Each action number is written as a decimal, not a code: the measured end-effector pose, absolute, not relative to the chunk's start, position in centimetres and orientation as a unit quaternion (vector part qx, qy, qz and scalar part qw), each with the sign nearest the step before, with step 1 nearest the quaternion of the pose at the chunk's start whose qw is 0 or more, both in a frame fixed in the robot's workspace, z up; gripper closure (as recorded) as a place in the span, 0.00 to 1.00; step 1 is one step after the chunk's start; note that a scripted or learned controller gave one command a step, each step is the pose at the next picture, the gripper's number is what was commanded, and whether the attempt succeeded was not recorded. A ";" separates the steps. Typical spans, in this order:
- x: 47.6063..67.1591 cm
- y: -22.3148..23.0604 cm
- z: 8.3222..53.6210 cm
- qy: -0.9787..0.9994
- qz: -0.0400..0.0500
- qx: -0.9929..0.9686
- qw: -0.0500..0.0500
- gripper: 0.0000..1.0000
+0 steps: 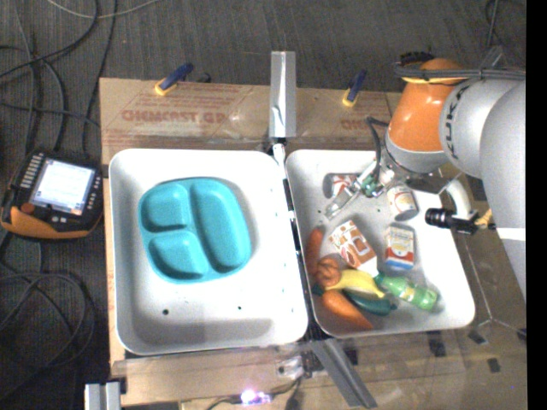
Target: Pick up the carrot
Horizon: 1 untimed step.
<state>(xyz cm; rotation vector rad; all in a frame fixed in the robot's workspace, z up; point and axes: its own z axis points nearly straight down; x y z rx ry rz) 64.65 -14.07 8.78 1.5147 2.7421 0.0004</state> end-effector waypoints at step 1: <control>64.7 -14.0 9.4 0.875 0.002 0.484 0.002 1.00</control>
